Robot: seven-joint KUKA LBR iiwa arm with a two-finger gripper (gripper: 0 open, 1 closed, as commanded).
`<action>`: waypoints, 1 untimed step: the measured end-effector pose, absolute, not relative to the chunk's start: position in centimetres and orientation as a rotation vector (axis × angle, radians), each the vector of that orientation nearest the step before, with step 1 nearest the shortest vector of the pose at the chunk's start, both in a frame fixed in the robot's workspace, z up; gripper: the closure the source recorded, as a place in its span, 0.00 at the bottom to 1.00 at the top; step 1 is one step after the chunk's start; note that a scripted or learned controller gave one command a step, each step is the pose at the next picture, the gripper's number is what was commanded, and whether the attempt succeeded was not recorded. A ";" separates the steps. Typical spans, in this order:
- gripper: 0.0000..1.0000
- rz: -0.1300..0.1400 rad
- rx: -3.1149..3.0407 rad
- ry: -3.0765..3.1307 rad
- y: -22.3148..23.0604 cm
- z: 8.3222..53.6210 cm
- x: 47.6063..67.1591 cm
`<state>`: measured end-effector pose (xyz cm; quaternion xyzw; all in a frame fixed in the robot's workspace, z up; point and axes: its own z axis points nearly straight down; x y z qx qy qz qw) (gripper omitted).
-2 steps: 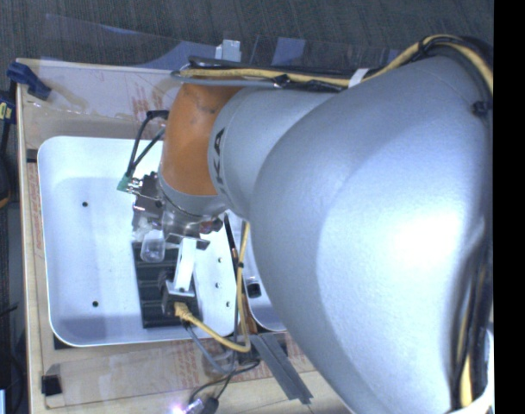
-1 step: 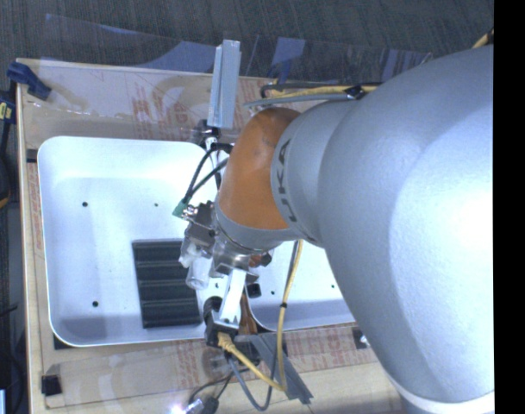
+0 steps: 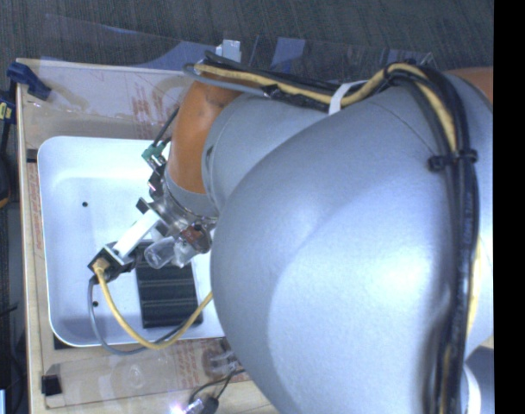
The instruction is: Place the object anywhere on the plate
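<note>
My arm (image 3: pixel 348 248) covers most of the view, its orange band (image 3: pixel 193 141) over the back of the left bin (image 3: pixel 64 197). The gripper (image 3: pixel 154 261) hangs low over the middle of that bin, close to its floor. A white bar with a black tip (image 3: pixel 115 253) sticks out from it to the left. A black ribbed block (image 3: pixel 167 298) sits right under the wrist; I cannot tell whether it is part of the gripper or a loose thing.
A yellow cable (image 3: pixel 133 330) loops from the gripper along the bin's front rim. The bin's left half shows bare white floor with a small dark speck (image 3: pixel 84 203). The wooden bench edge (image 3: pixel 25 231) runs along the left.
</note>
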<state>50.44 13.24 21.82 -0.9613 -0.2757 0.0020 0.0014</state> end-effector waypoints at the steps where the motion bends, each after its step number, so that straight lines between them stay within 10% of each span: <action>1: 1.00 0.009 -2.951 -1.071 11.4 18.2 56.2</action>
